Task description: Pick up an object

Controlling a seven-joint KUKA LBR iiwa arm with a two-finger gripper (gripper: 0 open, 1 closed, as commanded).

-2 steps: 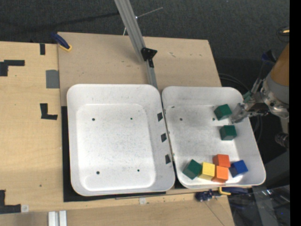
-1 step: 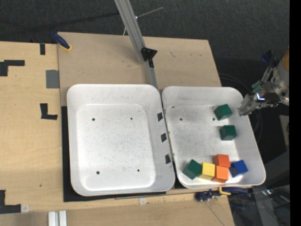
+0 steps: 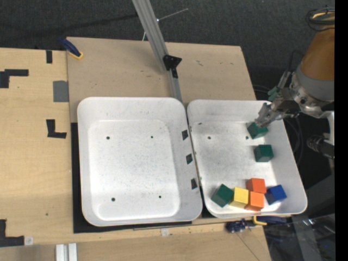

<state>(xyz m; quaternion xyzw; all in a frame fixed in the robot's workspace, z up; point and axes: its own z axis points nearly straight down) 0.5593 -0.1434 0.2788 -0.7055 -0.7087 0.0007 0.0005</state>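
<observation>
Green block [image 3: 257,129] lies in the right bin [image 3: 217,156], toward its far right corner, apparently resting on the floor, so the pick looks unfinished. More blocks [image 3: 247,194] cluster at the near edge; the left bin [image 3: 130,156] sits beside. Gripper [image 3: 265,118] touches the green block's top; whether it grips cannot be told.

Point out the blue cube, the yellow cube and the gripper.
blue cube [image 3: 277,193]: camera view, on its top face.
yellow cube [image 3: 241,196]: camera view, on its top face.
gripper [image 3: 263,120]: camera view, midway between its fingertips, above a green block [image 3: 257,130].
</observation>
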